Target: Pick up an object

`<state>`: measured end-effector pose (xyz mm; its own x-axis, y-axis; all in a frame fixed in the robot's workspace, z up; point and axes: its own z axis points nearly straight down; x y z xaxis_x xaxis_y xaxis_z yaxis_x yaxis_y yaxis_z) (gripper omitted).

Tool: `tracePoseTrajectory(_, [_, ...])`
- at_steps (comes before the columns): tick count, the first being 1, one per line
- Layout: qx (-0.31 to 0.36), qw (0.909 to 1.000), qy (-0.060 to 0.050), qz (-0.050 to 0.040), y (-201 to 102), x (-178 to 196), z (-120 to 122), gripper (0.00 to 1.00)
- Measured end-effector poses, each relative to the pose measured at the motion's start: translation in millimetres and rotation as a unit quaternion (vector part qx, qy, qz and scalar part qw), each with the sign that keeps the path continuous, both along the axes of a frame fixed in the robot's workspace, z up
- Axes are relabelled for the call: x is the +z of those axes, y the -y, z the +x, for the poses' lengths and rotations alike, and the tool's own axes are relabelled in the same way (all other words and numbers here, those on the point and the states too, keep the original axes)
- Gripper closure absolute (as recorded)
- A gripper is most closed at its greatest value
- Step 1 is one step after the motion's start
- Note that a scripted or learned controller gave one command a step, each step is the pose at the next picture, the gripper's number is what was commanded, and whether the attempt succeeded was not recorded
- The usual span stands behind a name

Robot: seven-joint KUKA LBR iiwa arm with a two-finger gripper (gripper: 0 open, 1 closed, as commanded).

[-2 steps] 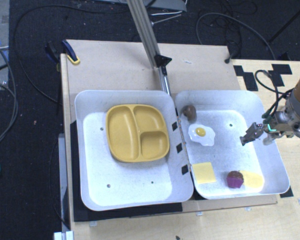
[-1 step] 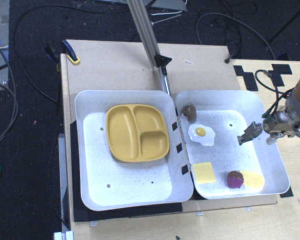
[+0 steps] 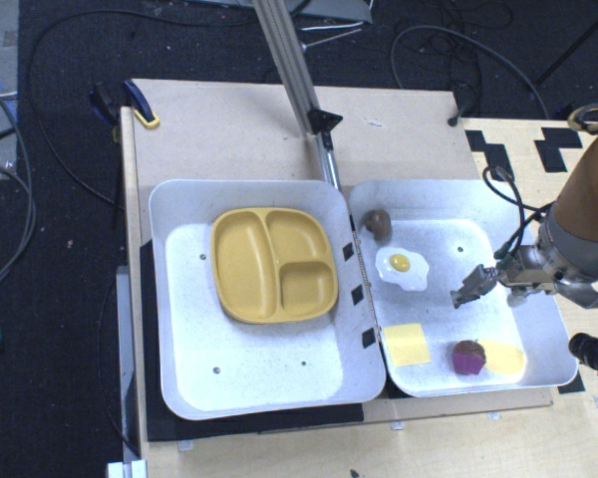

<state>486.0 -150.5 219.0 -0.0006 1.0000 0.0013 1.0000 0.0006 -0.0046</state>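
Camera view from above takes in a bench (image 3: pixel 399 127) with two shallow white bins side by side, and the grey arm (image 3: pixel 583 222) reaching in from the right over the right bin (image 3: pixel 448 202). Its fingers (image 3: pixel 472 289) hang dark and low over the bin's right half, tilted down toward the left, and whether they are spread or pressed together I cannot tell from here; nothing shows between them. Just to the left of the fingers lies a fried egg (image 3: pixel 402 267), white with a yellow yolk, apart from them. Further left and a little up, near the bin's top left corner, sits a small brown ball (image 3: pixel 378 224). Below the fingers, near the bin's front wall, a purple lump (image 3: pixel 467 358) rests touching a pale yellow slice (image 3: pixel 505 359) on its right side. Down and to the left of the fingers lies a flat yellow square (image 3: pixel 408 345), like a slice of cheese, apart from the purple lump. Well to the left of the fingers, in the left bin (image 3: pixel 179 366), a yellow tray (image 3: pixel 275 265) with three compartments lies flat. A metal pole (image 3: pixel 289 53) runs from the top of the scene down to where the two bins meet.
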Motion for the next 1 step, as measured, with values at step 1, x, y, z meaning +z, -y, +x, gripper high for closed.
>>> tracePoseTrajectory(1, [0.000, 1.0000, -0.001, 0.0005, -9.2, -57.7, -6.0, 0.00])
